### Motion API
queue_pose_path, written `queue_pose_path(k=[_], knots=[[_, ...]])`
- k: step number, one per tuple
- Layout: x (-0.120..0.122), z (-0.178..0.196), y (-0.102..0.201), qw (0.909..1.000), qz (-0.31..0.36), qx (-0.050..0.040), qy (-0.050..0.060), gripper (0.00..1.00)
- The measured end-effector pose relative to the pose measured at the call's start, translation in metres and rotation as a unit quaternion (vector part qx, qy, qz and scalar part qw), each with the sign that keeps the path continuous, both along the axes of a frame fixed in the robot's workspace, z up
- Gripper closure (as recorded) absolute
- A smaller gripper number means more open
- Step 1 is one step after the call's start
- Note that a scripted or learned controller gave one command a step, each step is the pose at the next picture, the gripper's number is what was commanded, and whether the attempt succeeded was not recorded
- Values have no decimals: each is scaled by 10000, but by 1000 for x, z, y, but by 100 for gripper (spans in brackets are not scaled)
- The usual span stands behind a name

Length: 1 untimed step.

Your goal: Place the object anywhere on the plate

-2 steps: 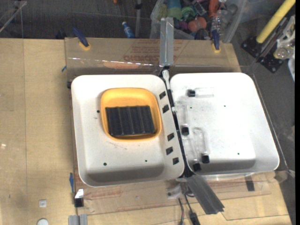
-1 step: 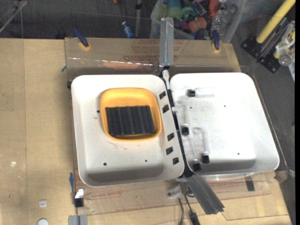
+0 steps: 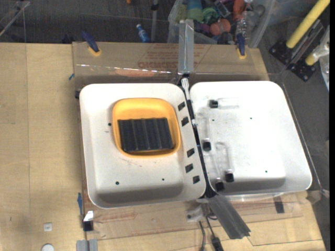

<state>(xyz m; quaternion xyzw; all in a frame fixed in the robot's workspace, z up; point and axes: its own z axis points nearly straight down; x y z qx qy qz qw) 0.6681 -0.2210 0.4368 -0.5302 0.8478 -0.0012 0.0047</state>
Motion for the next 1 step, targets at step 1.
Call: queue_pose_path(k=[1], knots=[[0,-1,0,9795,2014,-12,1,100]])
